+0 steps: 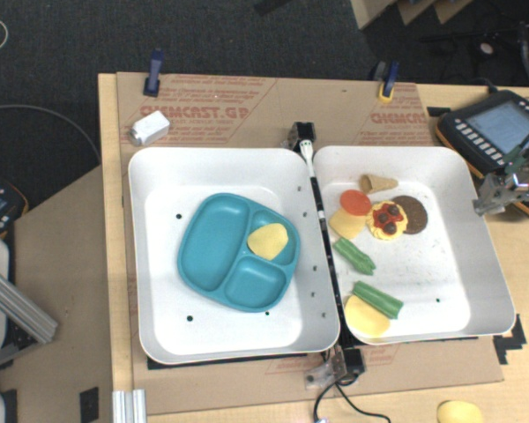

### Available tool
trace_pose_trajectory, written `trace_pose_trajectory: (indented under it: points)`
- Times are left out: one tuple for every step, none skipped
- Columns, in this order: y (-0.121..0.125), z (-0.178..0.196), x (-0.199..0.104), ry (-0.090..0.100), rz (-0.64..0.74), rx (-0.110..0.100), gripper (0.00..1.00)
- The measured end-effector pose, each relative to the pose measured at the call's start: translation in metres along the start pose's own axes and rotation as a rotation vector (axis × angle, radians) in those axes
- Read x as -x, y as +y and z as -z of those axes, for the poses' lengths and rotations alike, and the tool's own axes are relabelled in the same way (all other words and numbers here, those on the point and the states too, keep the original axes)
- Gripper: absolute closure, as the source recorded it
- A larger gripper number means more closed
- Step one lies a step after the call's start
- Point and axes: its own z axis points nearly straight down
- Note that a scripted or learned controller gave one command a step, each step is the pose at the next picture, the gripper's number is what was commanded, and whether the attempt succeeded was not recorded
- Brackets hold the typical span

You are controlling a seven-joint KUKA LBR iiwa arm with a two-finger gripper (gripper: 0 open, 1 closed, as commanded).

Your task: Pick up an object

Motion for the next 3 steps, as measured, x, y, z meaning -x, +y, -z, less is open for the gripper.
trace_pose_trajectory:
  points:
    - [0.110,-0.052,0.037,-0.004,-0.005,0.000,1.00]
    - [0.171,-0.079,0.064,-0.003,-0.006,-0.003,1.00]
    - [0.034,-0.022,0.037,0.005,-0.012,-0.017,1.00]
